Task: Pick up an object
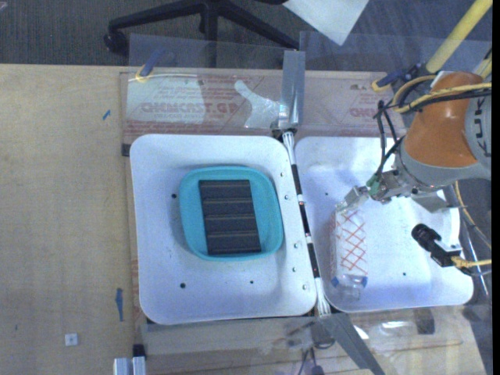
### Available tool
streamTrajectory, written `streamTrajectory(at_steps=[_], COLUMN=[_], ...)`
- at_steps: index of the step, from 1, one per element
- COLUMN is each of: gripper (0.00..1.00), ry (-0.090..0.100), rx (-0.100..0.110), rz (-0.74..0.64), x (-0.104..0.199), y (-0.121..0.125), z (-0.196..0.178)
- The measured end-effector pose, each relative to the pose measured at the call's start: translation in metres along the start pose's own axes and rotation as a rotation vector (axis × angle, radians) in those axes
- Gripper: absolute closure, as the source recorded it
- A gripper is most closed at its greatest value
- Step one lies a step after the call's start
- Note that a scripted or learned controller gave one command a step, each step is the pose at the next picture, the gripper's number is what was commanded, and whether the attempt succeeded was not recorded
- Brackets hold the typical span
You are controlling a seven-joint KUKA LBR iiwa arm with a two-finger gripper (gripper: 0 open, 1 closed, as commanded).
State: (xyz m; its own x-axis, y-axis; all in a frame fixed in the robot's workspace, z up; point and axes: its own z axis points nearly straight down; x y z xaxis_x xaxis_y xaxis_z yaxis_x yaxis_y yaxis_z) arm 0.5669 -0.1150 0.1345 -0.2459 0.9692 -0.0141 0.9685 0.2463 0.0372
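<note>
On the pale wooden counter (55,209), 2 shallow white bins sit side by side, meeting along a middle seam. The left white bin (156,287) carries a turquoise square dish with rounded corners (191,209) near its middle. A dark grey ribbed rectangular block (229,217) lies flat on that dish, its long side running near to far. The right white bin (406,287) holds a clear plastic bottle patterned with a red diamond lattice (351,241). It lies on its side close to that bin's left wall, lengthwise near to far, with its clear end toward the near edge. The grey arm with the orange band (441,131) reaches in from the right over the far part of this bin. The pincer (355,198) is low at the far end of the bottle, just beside or touching it; which of these is not clear. Whether the pincer is apart or together I cannot tell. Along the far side of both bins lies a brown board with faded red lettering under clear film (195,104), and a grey metal bracket (293,80) stands at the far end of the seam. A short strip of blue tape (119,303) marks the counter left of the left bin. Beyond the counter, on the dark floor, are the black legs of an office chair (211,10), a white sheet (332,2) and, at far right, a slanting yellow rod (469,22).
</note>
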Motion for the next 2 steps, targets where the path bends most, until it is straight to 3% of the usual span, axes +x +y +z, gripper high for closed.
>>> streamTrajectory(at_steps=[2], gripper=[0.0], ry=[-0.013], rx=[-0.025], rz=[-0.16], x=[0.0035], y=[-0.0005], z=[0.0032])
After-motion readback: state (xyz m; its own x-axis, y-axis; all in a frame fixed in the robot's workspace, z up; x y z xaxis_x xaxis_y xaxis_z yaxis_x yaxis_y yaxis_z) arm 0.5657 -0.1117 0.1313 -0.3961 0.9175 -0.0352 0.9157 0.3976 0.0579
